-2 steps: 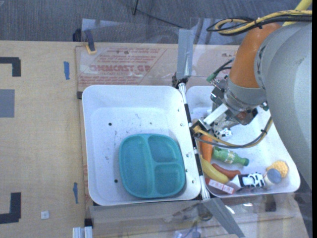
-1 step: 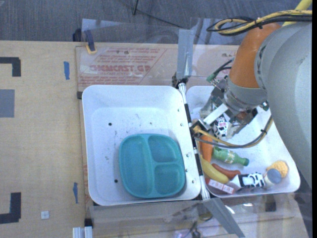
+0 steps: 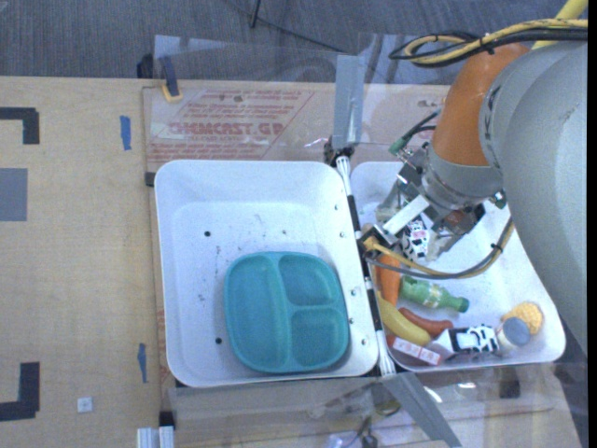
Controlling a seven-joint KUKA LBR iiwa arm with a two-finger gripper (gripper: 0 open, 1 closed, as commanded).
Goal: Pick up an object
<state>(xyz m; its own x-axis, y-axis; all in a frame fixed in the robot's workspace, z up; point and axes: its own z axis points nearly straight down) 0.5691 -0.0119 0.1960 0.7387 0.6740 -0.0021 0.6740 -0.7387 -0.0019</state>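
Just beside the claw [image 3: 417, 224] lies a black-and-white toy [image 3: 418, 241].

Faint, unreadable red lettering on the cardboard sheet [image 3: 238, 124] behind the bins.

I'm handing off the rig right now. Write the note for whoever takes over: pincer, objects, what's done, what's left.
Pincer: low in the right bin, over a small black-and-white toy; grip not readable.
Right bin also holds a green bottle, a banana, a carrot, a second black-and-white toy and a yellow-orange round item.
Left bin: a teal divided plate.
Done: arm positioned.
Left: confirm a grasp, lift.
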